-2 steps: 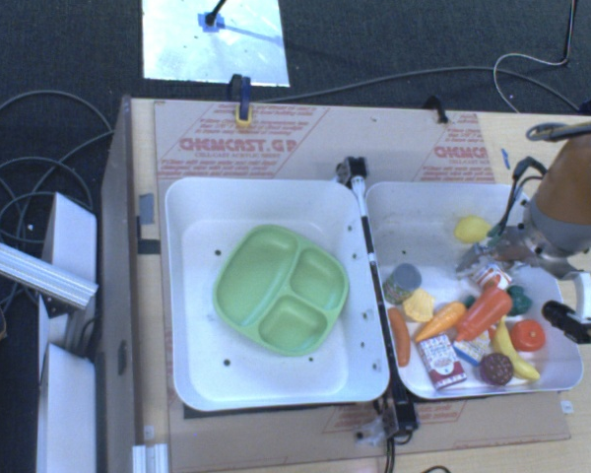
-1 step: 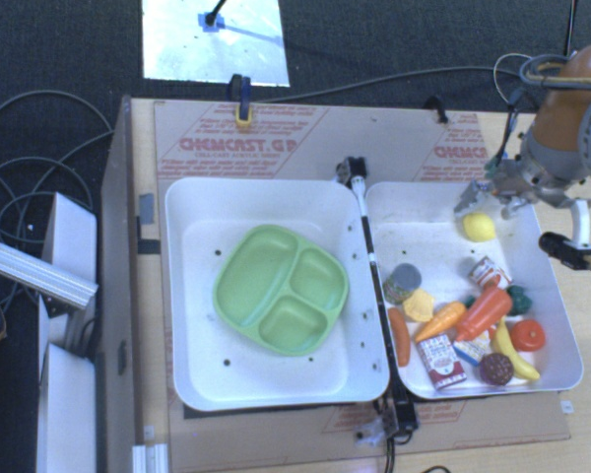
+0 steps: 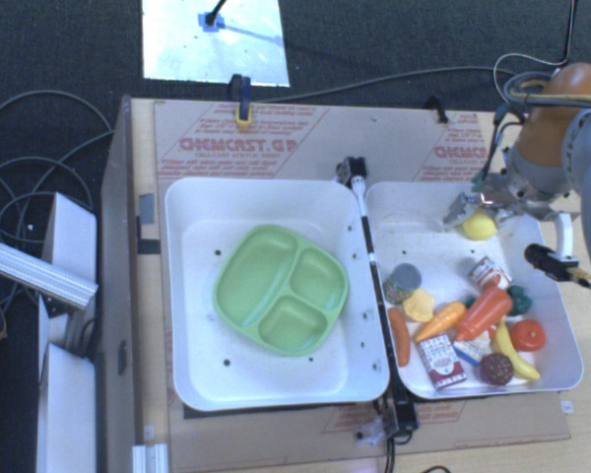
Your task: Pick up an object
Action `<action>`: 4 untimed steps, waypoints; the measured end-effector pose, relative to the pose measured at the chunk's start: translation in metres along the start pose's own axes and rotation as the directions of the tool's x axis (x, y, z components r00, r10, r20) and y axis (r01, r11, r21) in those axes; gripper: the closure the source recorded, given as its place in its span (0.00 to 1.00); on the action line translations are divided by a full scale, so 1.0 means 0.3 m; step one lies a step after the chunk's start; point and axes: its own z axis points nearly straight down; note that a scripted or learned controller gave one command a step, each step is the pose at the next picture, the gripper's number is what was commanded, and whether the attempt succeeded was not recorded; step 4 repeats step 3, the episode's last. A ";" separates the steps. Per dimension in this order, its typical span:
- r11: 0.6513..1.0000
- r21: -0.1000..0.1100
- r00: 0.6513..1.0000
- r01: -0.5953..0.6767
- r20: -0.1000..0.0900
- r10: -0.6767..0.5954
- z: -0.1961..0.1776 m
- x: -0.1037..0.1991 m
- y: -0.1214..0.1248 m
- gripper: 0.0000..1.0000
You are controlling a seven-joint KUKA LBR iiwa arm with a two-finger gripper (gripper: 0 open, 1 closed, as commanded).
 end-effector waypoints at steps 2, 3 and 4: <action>1.000 -0.003 1.000 0.000 -0.001 0.000 -0.289 0.172 -0.130 1.00; 1.000 -0.001 1.000 0.000 -0.002 0.000 -0.376 0.451 -0.219 1.00; 1.000 -0.001 1.000 0.000 -0.002 0.000 -0.376 0.451 -0.219 1.00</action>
